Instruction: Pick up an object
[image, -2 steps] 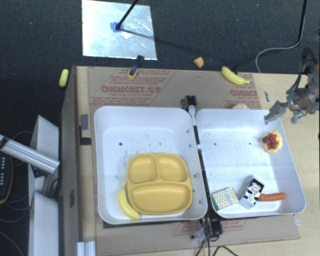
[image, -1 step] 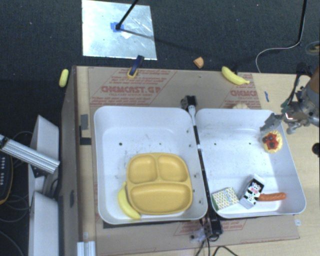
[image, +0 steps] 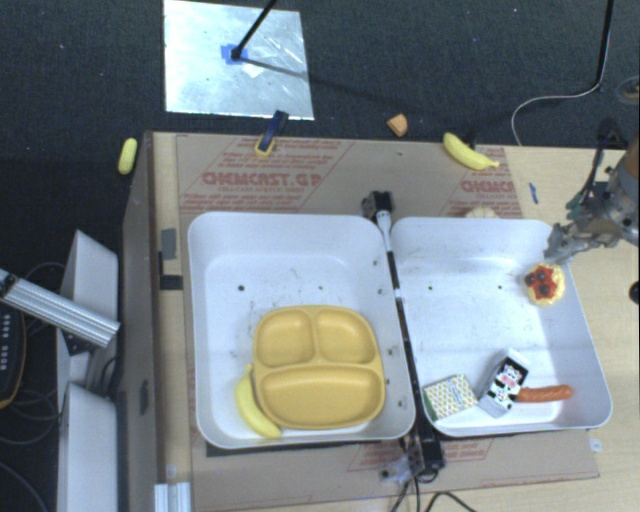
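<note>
Just inside the right bin's (image: 470, 245) far right wall lies a small red-and-yellow toy (image: 545, 284), flat on the bin floor. Tool (image: 560, 246) sits just above and right of it, near but apart; tip blurred, so open or shut cannot be told. Arm enters from the right edge, low over the bin's corner. Same bin, near side: a green-and-white carton (image: 449, 396), a black-and-white box (image: 506, 384) touching an orange sausage-shaped toy (image: 543, 393). Left bin (image: 290, 250) holds a yellow divided plate (image: 318, 366) with a banana (image: 254, 402) tucked against its left rim. On the desk (image: 330, 175) beyond the bins, another banana (image: 468, 151).
</note>
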